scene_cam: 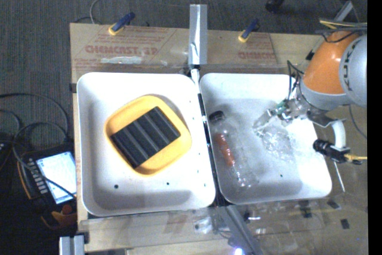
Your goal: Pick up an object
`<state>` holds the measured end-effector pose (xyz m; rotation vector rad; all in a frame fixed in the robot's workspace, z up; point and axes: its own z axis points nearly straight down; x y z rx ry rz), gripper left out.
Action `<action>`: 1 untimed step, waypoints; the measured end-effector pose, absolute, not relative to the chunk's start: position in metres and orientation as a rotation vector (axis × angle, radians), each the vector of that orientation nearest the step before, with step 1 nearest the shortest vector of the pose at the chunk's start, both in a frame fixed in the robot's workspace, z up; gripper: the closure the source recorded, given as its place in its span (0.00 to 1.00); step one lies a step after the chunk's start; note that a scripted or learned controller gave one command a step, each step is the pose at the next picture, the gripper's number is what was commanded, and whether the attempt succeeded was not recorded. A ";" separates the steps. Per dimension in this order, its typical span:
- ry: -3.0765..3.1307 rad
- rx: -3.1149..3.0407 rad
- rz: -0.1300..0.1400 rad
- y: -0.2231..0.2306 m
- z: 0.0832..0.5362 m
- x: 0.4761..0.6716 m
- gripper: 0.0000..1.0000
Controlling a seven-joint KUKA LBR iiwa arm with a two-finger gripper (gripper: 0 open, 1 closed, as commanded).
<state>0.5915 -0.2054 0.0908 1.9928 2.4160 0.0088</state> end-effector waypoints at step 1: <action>2.412 1.989 0.017 -0.205 0.103 0.594 1.00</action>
